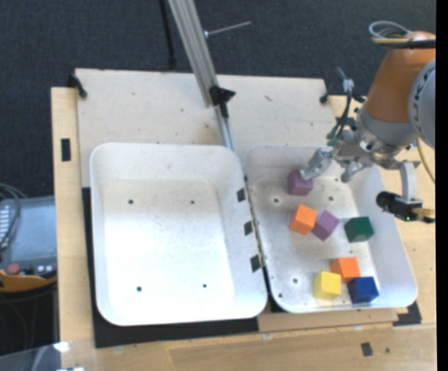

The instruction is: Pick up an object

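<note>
While the gripper [334,165] hangs over the right bin [286,284] with fingers spread, nothing's between them | purple cube [299,182] sits just beside the left fingertip, far end of the bin, turned a bit diagonal, no long axis really | orange cube [303,219] and second purple cube [326,224] touching mid-bin | can't spot any readable writing

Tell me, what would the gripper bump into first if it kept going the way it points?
Probably the purple block: the gripper sits just above it in the right bin, angled down. Depth is hard to judge here.
</note>
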Action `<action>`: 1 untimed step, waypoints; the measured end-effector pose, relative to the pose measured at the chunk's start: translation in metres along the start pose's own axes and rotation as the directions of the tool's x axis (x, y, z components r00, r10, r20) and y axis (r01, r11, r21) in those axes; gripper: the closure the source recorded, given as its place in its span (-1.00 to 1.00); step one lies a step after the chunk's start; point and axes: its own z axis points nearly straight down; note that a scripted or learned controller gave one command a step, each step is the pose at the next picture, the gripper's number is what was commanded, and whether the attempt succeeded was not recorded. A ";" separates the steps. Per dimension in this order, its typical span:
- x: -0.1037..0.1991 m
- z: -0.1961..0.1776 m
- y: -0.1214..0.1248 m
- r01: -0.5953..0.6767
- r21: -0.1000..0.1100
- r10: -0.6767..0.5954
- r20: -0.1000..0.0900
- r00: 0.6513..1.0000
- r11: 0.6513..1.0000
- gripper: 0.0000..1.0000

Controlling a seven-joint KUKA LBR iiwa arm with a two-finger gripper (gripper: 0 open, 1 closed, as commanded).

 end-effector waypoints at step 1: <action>-0.010 0.047 0.002 -0.003 -0.001 0.003 0.001 1.000 1.000 -1.00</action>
